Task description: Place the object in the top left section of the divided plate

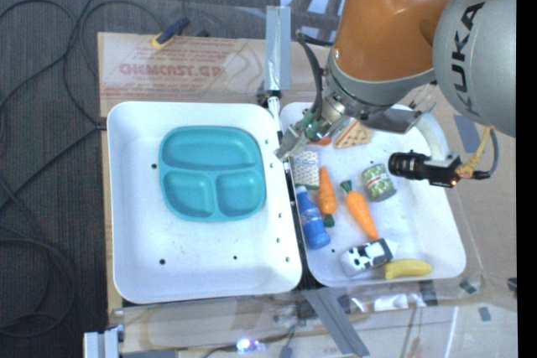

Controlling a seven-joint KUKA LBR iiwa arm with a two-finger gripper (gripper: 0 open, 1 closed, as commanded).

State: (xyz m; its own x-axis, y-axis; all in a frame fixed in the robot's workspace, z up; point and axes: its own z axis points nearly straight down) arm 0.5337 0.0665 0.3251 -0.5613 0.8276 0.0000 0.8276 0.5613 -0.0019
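Hidden or unclear: the arm (pixel 403 21) covers the upper part of the right bin (pixel 445 251); its top is cut off by the picture's upper edge. The hand (pixel 306 134) sits at the right bin's upper left corner, near the divider between the bins; whether it is open, closed or gripping something cannot be told.
Small object at the hand: something greenish shows at the hand's tip, too small to identify.
Left bin (pixel 134 264): holds the divided plate (pixel 212 172), teal, with one long section across the top and two smaller ones below; all three sections bare.
Right bin contents: two carrots (pixel 326 189) (pixel 362 214), one blue bottle (pixel 312 222), one green can (pixel 378 181), one banana (pixel 407 268), one black-and-white toy (pixel 367 256), one waffle-patterned wedge (pixel 352 134), one pale checkered item (pixel 305 163) just below the hand.
Arrangement: the bottle and one carrot lie side by side along the bin's left wall; the banana lies just beside the toy at the lower edge.
Black cylinder (pixel 424 167): juts out over the right bin's right side, near the can.
Task thing: which object it is cannot be told; every loose object lies in the right bin, well apart from the plate.
Surface: a brown board (pixel 168 75) with faint lettering lies behind the left bin.
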